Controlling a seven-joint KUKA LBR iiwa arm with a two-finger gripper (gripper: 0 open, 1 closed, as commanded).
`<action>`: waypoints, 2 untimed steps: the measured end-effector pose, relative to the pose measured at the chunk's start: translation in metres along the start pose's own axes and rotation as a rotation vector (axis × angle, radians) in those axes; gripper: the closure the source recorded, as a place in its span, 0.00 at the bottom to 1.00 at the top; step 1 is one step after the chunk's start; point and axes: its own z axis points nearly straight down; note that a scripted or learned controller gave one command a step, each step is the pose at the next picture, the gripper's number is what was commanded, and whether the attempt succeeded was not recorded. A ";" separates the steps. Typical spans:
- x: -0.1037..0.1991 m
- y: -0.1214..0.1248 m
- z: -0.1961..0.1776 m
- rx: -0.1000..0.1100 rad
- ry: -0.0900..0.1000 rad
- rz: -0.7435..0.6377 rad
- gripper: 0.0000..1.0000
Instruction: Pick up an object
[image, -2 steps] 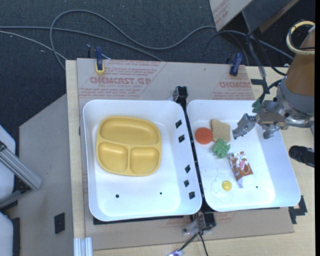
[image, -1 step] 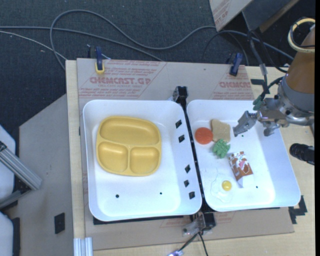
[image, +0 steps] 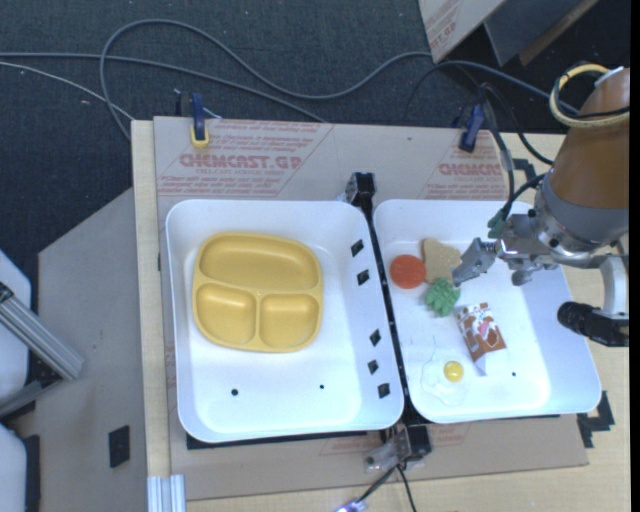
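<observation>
My gripper (image: 497, 268) hangs over the right bin (image: 560, 385), in its upper middle, and is open with nothing between its fingers. Its left finger (image: 470, 263) points down toward a green broccoli piece (image: 441, 295). Left of that lie a red tomato (image: 407, 271) and a tan bread slice (image: 438, 256), which the finger partly overlaps. A brown and white snack packet (image: 480, 333) lies just below the gripper. Nearer the front rests a fried egg (image: 448, 375).
The left bin (image: 190, 330) holds a yellow divided plate (image: 259, 291). A black divider (image: 382, 300) with clips runs between the two bins. The grey arm with its orange band (image: 590, 160) reaches in from the right above the right bin's far corner.
</observation>
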 end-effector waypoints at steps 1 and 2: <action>-0.006 -0.005 0.061 0.003 0.000 0.001 0.00; -0.011 0.001 0.120 -0.003 0.000 0.000 0.00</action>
